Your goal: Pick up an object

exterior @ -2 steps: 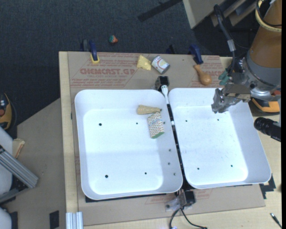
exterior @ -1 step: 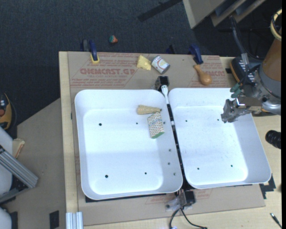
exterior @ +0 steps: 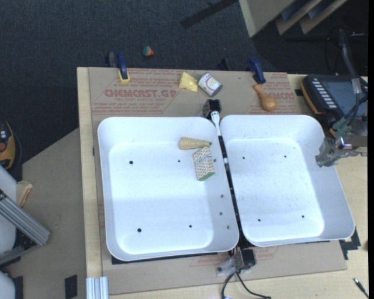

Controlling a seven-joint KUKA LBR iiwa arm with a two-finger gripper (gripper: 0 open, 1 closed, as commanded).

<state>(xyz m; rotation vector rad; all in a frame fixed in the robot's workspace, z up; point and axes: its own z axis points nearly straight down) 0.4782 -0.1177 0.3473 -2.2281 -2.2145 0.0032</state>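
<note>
- Two white bins are set side by side on the bench (exterior: 93, 175): the left bin (exterior: 158, 233) at nine o'clock and the right bin (exterior: 280, 222) at three o'clock.
- The gripper (exterior: 334, 153) is seen at three o'clock, over the right bin's outer rim; whether its jaws are spread or pressed together cannot be told.
- A patterned packet (exterior: 203, 163) is found at the left bin's one o'clock corner.
- A tan cone (exterior: 193, 143) is laid just beside the packet, at its twelve o'clock.

Dark blue-grey carpet floor (exterior: 70, 35) lies beyond the cardboard-covered worktop (exterior: 146, 90), up-left of the tool; pale wooden furniture (exterior: 280, 14) stands above it.
</note>
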